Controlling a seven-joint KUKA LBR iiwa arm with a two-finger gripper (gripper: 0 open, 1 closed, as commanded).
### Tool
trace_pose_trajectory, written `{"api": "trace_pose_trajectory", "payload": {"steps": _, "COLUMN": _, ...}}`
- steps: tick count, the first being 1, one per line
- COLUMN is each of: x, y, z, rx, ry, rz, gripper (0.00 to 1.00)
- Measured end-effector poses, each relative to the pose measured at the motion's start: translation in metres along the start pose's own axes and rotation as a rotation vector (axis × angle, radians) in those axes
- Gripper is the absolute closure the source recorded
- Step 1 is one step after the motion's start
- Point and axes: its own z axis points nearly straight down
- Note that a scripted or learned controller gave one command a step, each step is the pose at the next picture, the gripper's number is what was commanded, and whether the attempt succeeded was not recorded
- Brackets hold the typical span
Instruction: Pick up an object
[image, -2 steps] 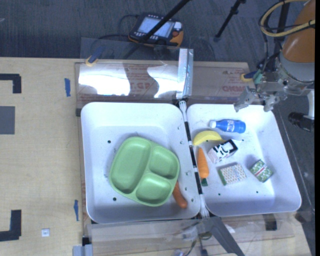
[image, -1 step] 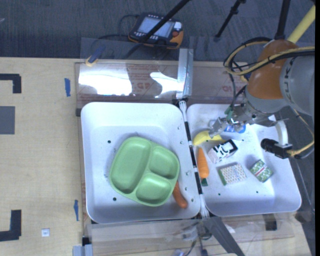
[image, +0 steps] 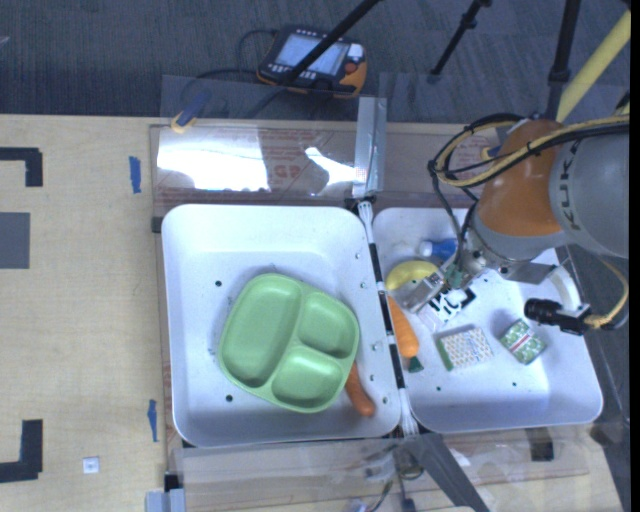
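Near the left wall of the right bin (image: 575, 400), the gripper (image: 432, 292) hangs over a yellow toy (image: 408, 273); its opening cannot be told. Closing there, it could slip off or catch the carrot (image: 404, 334) beside.

A robotics lab: taped plywood bench (image: 70, 300), tripod legs (image: 465, 30), handheld control pendant (image: 310, 60) on carpet.

Two bins are set side by side on the bench. In the left bin (image: 190, 240) a divided plate (image: 290, 343) is laid near the middle, and a carrot (image: 360, 392) is found just right of its near edge. In the right bin (image: 570, 400) a second carrot (image: 403, 330) is laid along the left wall, a patterned card (image: 466, 348) is placed right of it, and a small packet (image: 524, 341) further right. The gripper (image: 440, 290) is positioned at the far left of that bin.
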Motion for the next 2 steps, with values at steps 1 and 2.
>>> {"api": "trace_pose_trajectory", "payload": {"steps": 1, "x": -0.002, "y": 0.001, "z": -0.012, "rx": -0.007, "ry": -0.004, "rz": 0.004, "gripper": 1.00}}
{"api": "trace_pose_trajectory", "payload": {"steps": 2, "x": 0.029, "y": 0.038, "z": -0.098, "rx": 0.002, "ry": 0.001, "rz": -0.092, "gripper": 1.00}}
